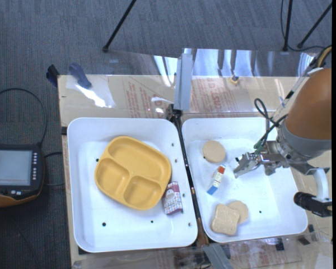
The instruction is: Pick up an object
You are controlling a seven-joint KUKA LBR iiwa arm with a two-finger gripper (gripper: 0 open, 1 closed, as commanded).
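Reaching in from the right, the gripper is seen low over the right bin, its fingers pointing left toward the middle of that bin. Whether those fingers are parted or closed cannot be told, and nothing is seen between them.

Several candidate objects are spread across the right bin. A small tube with an orange top and blue end is laid just left of and below the gripper, apart from it. A round tan disc is placed further up and to the left, near the tube's upper end. At the bin's lower edge, a toast-shaped tan piece is set touching a round tan piece that is partly tucked behind it.

The left bin is occupied by a yellow divided plate, with a small dark red packet resting just beside the plate's lower right corner, close to the wall shared with the right bin.

A handheld control pendant is seen on the floor well left of the bench, its cable looped above it.
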